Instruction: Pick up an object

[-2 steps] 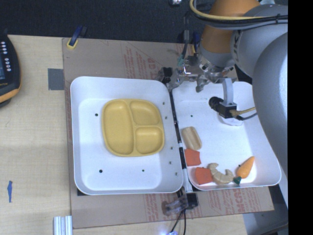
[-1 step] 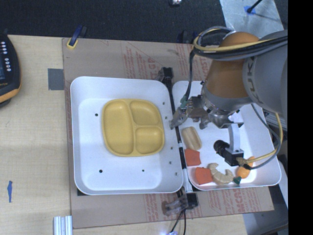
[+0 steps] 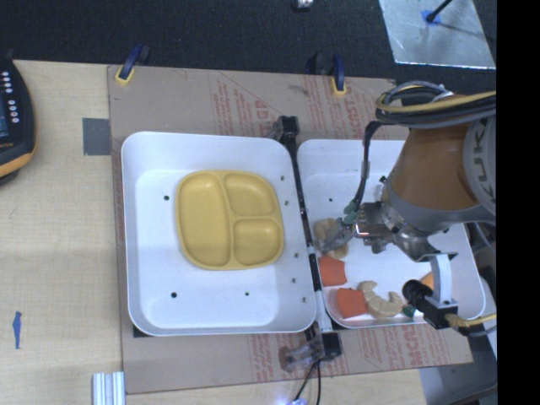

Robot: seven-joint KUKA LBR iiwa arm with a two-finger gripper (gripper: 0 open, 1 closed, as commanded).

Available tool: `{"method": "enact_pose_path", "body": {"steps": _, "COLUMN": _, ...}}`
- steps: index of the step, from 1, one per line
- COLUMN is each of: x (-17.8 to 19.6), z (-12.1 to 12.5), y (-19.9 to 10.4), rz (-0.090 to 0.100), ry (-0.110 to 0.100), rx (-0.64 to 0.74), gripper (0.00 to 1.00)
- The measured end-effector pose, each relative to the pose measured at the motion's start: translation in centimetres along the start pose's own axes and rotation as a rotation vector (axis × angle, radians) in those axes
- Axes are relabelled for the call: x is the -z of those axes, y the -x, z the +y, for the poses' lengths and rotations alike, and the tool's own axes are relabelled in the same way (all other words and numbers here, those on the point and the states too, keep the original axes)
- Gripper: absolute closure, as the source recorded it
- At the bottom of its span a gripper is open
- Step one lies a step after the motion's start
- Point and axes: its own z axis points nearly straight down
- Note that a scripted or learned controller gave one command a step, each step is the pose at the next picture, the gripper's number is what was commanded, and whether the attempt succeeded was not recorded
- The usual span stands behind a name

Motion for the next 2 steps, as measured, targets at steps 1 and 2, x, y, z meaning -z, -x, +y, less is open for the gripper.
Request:
{"method": "enact_pose_path", "body": {"steps": 1, "x": -0.1, "z": 7.7, "y": 1.1, "rz": -0.001, "ry": 0.013, "rx": 0.007, "gripper": 0.00}}
{"method": "enact_pose_path", "body": {"steps": 2, "x": 0.9, "z": 7.4, "y": 1.1, "rz": 0.000, "ry": 0.006, "rx": 0.008, "gripper": 1.00}}
